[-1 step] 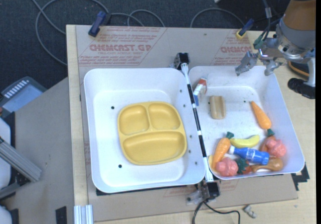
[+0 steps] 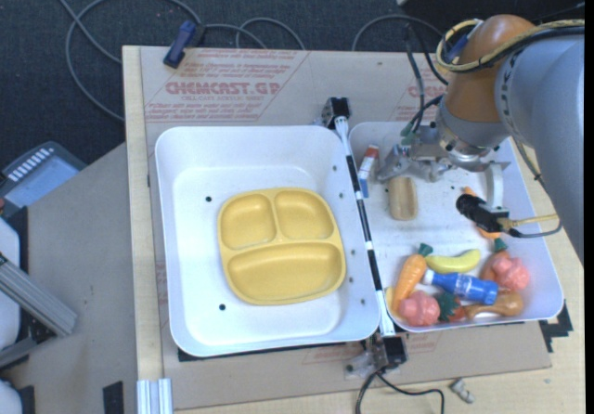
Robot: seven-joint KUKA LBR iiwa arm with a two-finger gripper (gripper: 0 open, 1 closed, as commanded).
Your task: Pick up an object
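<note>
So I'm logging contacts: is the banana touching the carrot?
Cannot tell. In the camera view the banana ends right beside the carrot top, in a crowded pile, with neither a gap nor contact plainly visible.

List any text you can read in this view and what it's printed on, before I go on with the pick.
"CHEMCAST GP": large red print on the brown protective sheet covering the bench, behind the left bin.
Smaller red lines under and above that heading: too blurred to read.
More red print on the same sheet near the arm, partly hidden: unreadable.
</note>
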